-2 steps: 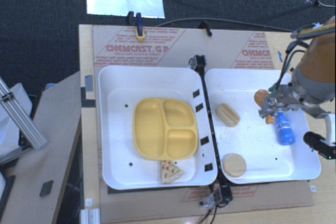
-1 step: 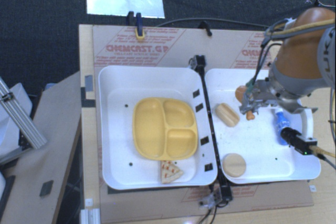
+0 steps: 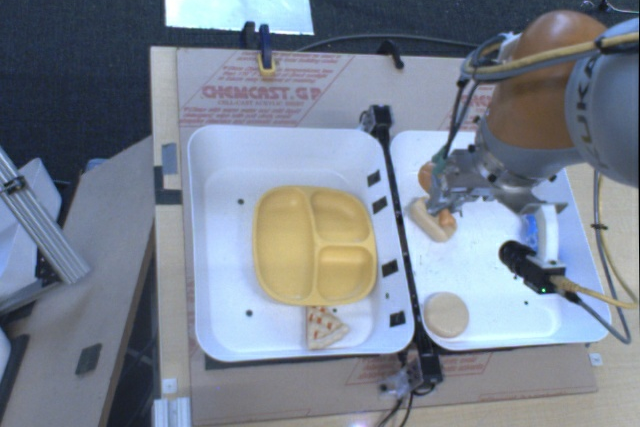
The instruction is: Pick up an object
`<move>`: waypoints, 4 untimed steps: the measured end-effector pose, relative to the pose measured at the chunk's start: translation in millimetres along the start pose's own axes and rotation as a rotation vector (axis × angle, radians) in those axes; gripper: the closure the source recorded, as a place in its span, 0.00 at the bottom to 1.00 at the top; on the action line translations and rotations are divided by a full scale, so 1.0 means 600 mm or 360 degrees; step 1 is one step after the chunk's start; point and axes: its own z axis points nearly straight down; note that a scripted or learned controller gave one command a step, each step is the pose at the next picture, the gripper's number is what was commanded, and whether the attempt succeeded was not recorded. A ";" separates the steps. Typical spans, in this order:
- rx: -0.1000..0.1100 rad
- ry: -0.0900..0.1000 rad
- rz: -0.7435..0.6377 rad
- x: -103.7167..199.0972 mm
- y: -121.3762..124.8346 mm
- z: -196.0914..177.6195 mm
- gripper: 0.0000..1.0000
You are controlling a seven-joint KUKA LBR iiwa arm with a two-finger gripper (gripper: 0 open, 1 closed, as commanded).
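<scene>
Gripper (image 3: 447, 200) low over right bin (image 3: 480, 320), near its left wall, directly above bread-roll-shaped item (image 3: 432, 221); whether it is released or clenched cannot be told, and roll not visibly grasped. Small orange-brown item (image 3: 428, 177) just behind gripper, partly hidden. Round tan disc (image 3: 446, 313) at right bin's front left corner. Blue-and-white item (image 3: 540, 230) near right wall, under arm. Left bin (image 3: 215, 150): yellow divided tray (image 3: 315, 243) at centre; pizza-slice toy (image 3: 324, 326) touching tray's front edge, near front wall.
</scene>
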 end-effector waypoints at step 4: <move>0.0001 -0.0002 0.0007 0.198 -0.016 0.006 0.00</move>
